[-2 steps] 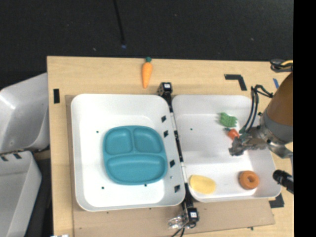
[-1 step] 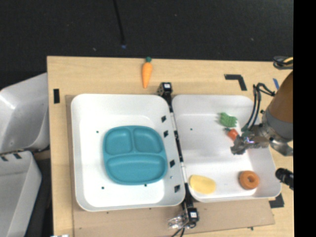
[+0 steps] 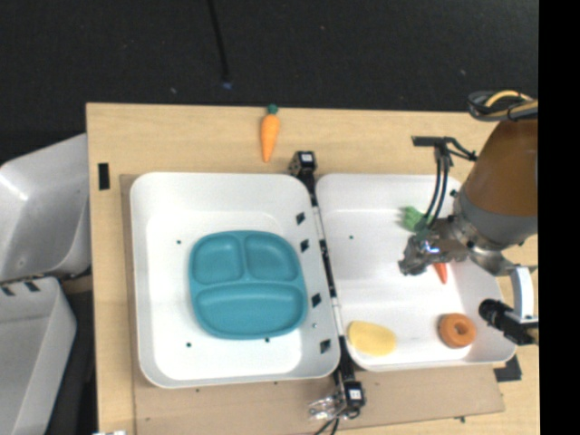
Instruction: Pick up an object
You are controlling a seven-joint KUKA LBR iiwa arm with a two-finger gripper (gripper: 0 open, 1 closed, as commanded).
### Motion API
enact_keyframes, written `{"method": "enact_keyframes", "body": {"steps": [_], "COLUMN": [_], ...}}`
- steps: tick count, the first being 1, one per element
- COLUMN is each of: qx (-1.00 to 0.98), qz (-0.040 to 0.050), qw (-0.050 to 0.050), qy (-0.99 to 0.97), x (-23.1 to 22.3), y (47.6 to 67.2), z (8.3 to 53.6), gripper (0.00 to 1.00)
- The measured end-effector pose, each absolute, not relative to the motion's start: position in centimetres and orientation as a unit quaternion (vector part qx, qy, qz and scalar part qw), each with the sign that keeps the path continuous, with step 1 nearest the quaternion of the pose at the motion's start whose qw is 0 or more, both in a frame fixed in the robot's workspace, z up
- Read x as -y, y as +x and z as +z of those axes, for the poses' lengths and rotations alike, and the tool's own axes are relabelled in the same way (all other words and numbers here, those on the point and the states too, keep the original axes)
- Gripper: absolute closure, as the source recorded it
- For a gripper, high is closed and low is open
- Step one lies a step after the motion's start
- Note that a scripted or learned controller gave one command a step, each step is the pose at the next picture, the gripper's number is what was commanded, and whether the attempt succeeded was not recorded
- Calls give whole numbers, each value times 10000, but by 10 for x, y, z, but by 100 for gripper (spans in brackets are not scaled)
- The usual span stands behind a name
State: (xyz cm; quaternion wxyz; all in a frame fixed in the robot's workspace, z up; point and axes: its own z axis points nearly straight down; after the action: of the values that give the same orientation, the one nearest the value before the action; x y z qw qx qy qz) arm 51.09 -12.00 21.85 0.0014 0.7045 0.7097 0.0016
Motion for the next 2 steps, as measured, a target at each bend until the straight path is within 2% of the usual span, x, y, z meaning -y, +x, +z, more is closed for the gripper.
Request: {"method": "enact_keyframes", "body": {"steps": [1, 2], "qx": [-7096, -7097], "qz": [9, 7], "qw": [2, -6], "qy": [7046, 7045], "x": [70, 15], "y": [514, 508], "z": [213, 220], "gripper": [100, 100]}}
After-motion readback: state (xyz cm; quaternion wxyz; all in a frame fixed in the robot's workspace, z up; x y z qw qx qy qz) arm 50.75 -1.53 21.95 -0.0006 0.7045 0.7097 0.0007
